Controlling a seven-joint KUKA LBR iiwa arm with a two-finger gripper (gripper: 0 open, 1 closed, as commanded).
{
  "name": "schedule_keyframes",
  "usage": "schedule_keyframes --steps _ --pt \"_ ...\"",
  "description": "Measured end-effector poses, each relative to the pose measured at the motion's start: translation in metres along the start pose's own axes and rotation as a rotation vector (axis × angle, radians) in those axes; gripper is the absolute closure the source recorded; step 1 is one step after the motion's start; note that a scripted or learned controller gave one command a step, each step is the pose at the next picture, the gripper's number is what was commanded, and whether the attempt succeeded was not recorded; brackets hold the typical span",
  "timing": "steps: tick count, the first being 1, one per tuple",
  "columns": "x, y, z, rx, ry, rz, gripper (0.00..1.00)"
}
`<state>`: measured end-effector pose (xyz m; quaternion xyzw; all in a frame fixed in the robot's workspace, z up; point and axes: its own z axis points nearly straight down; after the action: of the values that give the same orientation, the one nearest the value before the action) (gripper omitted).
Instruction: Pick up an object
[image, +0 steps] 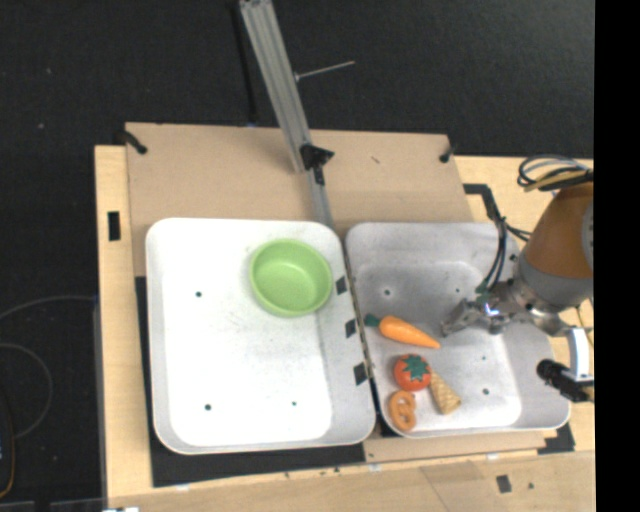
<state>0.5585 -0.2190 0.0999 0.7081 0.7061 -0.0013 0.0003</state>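
No readable writing anywhere. Right bin (440, 250), scuffed white plastic, holds a smooth tapered carrot (408, 332), round tomato (412, 372), orange slice-like piece (402, 408) and tan cone-shaped piece (445, 394). Left bin (190, 380) holds a glossy green bowl (291, 278). End effector (462, 318) near the carrot's tip, blurry; can't tell its grip state.

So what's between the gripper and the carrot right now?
Bare white bin floor; nothing lies between the gripper and the carrot in the camera view.

I see a pale wooden surface (115, 330) w/ a brown cardboard sheet (220, 175), on dark black floor (60, 80).
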Motion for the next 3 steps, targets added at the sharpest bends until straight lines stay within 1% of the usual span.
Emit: schedule_keyframes --steps 1,2,3 --pt "-0.001 0.001 -0.012 -0.005 0.0 0.004 1.0" --pt "0.004 0.008 -0.067 -0.003 0.001 -0.006 1.0" --pt "0.0 0.004 -0.113 -0.008 0.0 -0.005 1.0"
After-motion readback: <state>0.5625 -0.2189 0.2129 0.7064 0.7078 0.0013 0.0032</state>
